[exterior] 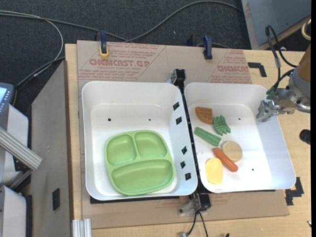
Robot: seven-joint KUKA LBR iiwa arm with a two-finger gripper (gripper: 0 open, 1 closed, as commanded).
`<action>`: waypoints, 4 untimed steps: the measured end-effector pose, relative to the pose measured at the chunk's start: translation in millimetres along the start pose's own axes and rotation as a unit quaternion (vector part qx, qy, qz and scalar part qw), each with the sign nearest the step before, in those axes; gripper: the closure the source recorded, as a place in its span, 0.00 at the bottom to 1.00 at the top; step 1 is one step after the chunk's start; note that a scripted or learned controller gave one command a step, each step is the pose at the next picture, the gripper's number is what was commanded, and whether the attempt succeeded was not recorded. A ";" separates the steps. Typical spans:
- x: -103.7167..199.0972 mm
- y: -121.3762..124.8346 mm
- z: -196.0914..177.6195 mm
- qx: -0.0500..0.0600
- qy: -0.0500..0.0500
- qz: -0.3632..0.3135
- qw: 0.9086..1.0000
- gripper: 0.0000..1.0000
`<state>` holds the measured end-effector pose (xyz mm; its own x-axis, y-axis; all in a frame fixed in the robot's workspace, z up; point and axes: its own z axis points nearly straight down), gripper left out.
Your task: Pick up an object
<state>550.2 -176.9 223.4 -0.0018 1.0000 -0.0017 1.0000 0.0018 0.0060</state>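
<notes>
Jaws first: on the gripper [265, 111] they are too small and blurred to tell whether they stand apart or together, and nothing shows between them.

At the left, the left bin [95, 132] holds 1 green divided plate [140, 162], lying flat toward its near side. The right bin [269, 154] carries the rest, clustered on its left half: a brown piece [204, 114] at the far end, a green frilly piece [221, 125] just beside it, a long green piece [207, 136] below, then a tan disc [231, 150], an orange stick [225, 159] touching the disc, and a yellow piece [214, 171] nearest the camera. All 6 lie on the bin floor. The gripper sits over the far right rim of this bin, well apart from the cluster.

By my reading the pick is not yet made: choosing an object, reaching it, closing and lifting all remain.
</notes>
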 end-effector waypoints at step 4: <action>172.4 34.8 -46.1 0.002 0.002 -0.002 1.000 1.00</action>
<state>584.4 -4.3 269.4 -0.0066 1.0000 0.0013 1.0000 0.0066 0.0020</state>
